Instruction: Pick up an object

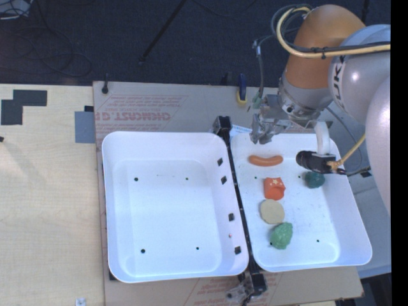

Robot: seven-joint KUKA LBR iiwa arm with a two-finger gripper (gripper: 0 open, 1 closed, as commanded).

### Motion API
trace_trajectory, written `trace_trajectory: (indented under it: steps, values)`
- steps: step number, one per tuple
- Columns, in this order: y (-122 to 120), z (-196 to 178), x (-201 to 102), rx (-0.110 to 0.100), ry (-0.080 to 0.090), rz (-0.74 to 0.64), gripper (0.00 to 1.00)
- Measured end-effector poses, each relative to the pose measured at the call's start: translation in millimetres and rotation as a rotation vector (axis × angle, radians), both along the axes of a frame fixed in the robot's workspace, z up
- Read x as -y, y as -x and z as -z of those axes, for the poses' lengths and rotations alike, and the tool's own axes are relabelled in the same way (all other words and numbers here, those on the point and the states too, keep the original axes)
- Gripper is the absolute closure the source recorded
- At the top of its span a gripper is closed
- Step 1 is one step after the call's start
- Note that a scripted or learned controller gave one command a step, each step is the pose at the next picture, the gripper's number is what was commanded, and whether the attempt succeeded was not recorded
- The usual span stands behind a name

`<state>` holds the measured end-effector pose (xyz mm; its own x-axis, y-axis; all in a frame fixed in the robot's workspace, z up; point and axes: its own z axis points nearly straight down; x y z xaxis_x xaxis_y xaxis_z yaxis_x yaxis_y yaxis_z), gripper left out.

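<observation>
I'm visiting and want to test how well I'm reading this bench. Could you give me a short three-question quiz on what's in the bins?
1. True or false: the sausage lies in the left bin.
2. Which item lies nearest the front edge of the right bin? A) orange block B) green lump C) tan disc
3. Fill in: the gripper hangs above the ____ end of the right bin.

Key: 1 false; 2 B; 3 far.
</observation>
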<state>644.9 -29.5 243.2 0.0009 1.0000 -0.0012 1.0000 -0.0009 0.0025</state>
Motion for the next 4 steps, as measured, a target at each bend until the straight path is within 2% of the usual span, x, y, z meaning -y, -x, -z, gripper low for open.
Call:
trace_trajectory:
  steps: [1, 2, 3, 4]
  values:
    - [44.4, -24.7, -58.8, -0.006, -0.004, -0.006, 1.0]
    - [8.3, -75.5, -62.8, 0.001, -0.001, -0.002, 1.0]
    - [1.0, -53.5, -125.4, -0.006, -0.002, -0.005, 1.0]
    - [57.9, -54.5, -122.1, -0.009, -0.001, 0.002, 1.0]
